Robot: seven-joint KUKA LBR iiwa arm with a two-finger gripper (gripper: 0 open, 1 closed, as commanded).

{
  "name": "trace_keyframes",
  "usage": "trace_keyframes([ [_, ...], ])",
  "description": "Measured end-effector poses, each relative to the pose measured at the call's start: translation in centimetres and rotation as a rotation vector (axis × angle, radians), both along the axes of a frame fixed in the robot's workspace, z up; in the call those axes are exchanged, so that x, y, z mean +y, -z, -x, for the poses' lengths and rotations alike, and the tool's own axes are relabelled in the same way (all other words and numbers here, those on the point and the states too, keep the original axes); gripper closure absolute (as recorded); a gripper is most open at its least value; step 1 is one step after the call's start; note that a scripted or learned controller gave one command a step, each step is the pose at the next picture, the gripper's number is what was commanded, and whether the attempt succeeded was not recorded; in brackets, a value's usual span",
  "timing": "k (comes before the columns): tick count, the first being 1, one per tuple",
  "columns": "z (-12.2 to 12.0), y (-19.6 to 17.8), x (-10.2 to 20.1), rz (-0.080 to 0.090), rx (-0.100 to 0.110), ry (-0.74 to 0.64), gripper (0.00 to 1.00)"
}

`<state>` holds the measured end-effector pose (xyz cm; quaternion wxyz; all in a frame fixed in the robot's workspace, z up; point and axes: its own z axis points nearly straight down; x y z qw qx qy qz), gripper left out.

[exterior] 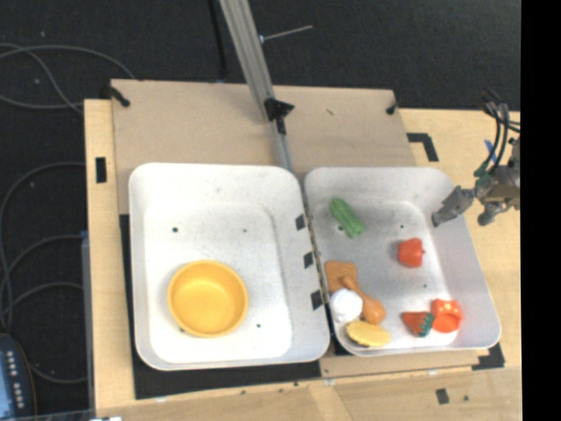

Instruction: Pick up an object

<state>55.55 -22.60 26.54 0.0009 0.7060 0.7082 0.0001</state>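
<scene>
Your gripper [469, 207] sits at the frame's right edge, fingers spread and holding nothing; the red tomato [410, 253] lies apart, below-left in the right bin [386, 181].

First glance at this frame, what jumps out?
The yellow bowl, sitting alone in the left bin, front left. Next, the bright toys in the right bin: a green piece near its back, a red one mid-right, and a cluster along the front edge. The gripper sits at that bin's back right rim, holding nothing visible.
</scene>
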Motion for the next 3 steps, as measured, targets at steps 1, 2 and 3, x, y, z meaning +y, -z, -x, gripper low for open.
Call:
trace_keyframes([
  [1, 0.0, 0.0, 0.0, 0.000, 0.000, 0.000, 0.00],
  [2, -0.1, 6.3, -0.2, 0.000, 0.006, 0.003, 0.00],
  [3, -0.1, 12.3, 0.5, -0.001, 0.006, 0.005, 0.00],
])
